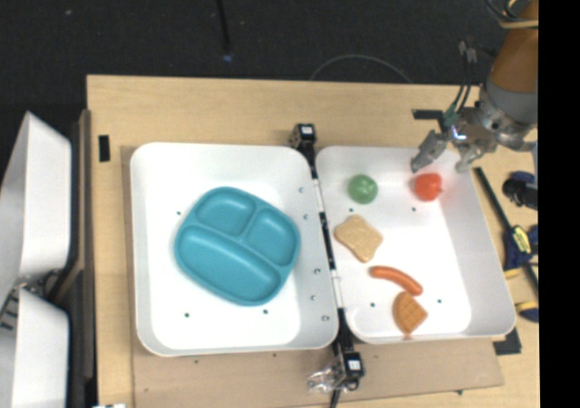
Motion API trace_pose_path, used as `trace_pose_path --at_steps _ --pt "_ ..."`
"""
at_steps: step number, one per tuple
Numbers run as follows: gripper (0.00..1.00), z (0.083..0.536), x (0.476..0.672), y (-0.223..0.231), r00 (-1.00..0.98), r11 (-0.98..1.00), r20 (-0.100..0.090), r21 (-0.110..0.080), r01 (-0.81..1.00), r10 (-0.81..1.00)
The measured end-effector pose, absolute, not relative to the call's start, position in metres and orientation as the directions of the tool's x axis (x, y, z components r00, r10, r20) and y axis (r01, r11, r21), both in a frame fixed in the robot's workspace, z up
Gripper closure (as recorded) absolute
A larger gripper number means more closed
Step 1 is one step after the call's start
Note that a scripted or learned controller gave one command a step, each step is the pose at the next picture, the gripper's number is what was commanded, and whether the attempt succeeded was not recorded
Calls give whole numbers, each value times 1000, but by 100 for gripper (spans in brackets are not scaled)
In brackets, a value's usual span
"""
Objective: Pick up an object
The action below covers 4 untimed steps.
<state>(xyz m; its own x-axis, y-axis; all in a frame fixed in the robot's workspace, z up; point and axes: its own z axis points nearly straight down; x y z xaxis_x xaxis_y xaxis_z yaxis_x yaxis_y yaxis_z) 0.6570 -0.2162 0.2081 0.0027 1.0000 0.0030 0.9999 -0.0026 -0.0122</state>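
Arm poised above the far corner of the right bin, nothing in its grasp.

Nearest the camera in the right bin (480,306) lies a waffle-like orange piece (409,313), then a red sausage (396,278), a slice of toast (359,238), and farther back a green ball (363,187) and a red tomato (428,185). The left bin (154,306) holds a teal divided plate (237,244). At the far right, the gripper (447,152) hangs above the bin's back edge with its fingers spread apart, holding nothing, just beyond the tomato.
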Motion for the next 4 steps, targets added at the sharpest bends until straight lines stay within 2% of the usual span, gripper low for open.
trace_pose_path --at_steps 1,3,4 --pt "0 218 660 -216 -1 1 -1 2 1000 1000" --pt "0 104 658 -222 1 -1 -3 -2 1000 1000" --pt "100 118 659 -223 -2 2 -7 1 1000 1000"
